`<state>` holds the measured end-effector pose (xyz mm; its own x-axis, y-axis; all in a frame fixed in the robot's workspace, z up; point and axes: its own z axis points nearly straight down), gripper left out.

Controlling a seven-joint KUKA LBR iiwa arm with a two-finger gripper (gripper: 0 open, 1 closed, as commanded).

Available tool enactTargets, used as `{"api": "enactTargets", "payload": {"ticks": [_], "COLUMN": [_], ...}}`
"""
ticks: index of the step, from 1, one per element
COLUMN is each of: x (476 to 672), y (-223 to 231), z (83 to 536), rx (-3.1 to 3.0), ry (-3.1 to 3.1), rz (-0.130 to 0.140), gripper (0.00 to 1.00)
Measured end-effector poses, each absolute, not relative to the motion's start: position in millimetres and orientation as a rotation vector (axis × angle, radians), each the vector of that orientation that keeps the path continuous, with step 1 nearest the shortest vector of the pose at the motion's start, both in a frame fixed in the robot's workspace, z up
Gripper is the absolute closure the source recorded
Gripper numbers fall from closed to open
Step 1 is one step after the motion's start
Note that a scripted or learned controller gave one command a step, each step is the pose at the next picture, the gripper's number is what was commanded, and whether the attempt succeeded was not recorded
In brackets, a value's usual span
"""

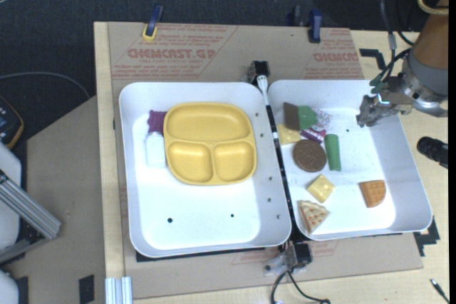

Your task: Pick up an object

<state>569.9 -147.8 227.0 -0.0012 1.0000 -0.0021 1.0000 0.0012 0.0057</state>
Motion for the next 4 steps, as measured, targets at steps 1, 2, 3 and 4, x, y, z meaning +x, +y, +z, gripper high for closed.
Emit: {"api": "enactTargets", "payload": {"ticks": [1,2,3,4], "x": [556.9,531.7,515.4,507.1], "y": [-102,-56,1,64], "z": [235,230,231,223], "rx": [2.218,2.220,2.218,2.217], "ry": [2.230,2.230,2.232,2.233], "rz": [0.001,-0.001,-0.001,-0.001], "gripper": [1.00,1.00,1.00,1.00]}}
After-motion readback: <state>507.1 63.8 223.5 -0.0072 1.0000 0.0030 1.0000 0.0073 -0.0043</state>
